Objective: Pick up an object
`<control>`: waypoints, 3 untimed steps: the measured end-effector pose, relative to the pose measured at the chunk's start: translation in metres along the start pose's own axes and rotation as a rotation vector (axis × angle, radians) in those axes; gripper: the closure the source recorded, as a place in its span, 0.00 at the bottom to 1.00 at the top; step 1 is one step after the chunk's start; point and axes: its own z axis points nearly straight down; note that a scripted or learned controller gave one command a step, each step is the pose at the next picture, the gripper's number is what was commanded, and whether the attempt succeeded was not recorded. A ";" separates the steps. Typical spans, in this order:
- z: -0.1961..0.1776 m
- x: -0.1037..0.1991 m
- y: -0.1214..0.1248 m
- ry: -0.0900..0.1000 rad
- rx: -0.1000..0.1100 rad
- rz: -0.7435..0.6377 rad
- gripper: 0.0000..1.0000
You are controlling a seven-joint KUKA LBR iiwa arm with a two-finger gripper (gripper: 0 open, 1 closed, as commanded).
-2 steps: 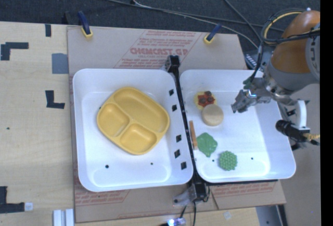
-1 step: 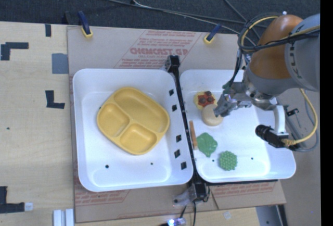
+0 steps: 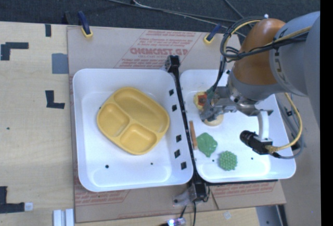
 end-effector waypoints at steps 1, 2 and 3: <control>0.003 0.055 0.000 0.001 0.000 -0.001 1.00; -0.021 0.107 -0.002 -0.001 -0.003 -0.001 1.00; -0.024 0.151 -0.003 -0.002 -0.002 -0.001 1.00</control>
